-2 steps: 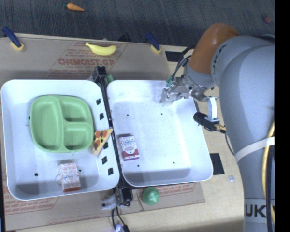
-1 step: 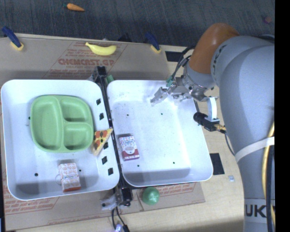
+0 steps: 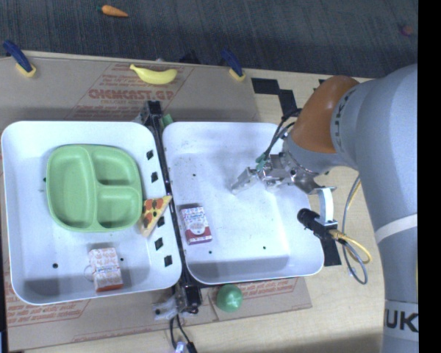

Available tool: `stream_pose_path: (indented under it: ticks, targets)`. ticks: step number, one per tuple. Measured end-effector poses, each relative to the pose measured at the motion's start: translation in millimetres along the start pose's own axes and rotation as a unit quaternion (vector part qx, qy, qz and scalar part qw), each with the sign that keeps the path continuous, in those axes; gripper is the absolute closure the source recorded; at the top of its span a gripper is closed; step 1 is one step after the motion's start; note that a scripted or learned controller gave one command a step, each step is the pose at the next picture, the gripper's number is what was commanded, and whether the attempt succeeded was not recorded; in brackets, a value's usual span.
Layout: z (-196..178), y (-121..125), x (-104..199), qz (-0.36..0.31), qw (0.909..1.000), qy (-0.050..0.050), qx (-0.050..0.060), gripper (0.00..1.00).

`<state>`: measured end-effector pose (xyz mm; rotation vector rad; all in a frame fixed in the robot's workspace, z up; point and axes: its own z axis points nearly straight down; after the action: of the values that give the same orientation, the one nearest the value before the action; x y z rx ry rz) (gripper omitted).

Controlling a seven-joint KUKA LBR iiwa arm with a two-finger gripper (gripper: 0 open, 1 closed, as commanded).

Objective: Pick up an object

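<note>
Overhead, the gripper [image 3: 244, 180] is seen in the right bin [image 3: 206, 142], reached in from the right by the grey arm [image 3: 382, 145] with its orange band [image 3: 320, 116]. Whether anything is clasped cannot be told from this view; no object is seen at its tip. Below and to the left of it, near the bin's left wall, a small red-and-white packet [image 3: 195, 223] lies flat on the white floor, apart from the gripper. Against the divider, in the left bin [image 3: 15, 197], a toy pizza slice [image 3: 153, 213] is propped beside a green compartment plate [image 3: 94, 187]. A small carton [image 3: 105, 268] is placed near that bin's front edge. Outside the bins, a green ball [image 3: 228, 298] rests on the bench by the front, and a yellow banana [image 3: 153, 73] is laid on the cardboard behind them.
</note>
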<state>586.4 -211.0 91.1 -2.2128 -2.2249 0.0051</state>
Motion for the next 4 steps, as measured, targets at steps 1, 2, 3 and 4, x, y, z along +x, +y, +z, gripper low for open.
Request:
stream_pose_path:
  ticks: [1, 2, 3, 4]
  targets:
    - [-11.1, 1.1, 0.5, -0.002, 1.0, 0.0, 0.0, 1.0]
    - [-190.2, 63.2, -0.2, 0.0, 1.0, -0.001, -0.004, 1.0]
    - [-96.3, 69.4, 42.9, 0.0, 1.0, 0.001, 0.0, 1.0]
    - [-97.5, 69.9, 42.4, -0.001, 1.0, 0.0, -0.001, 0.0]
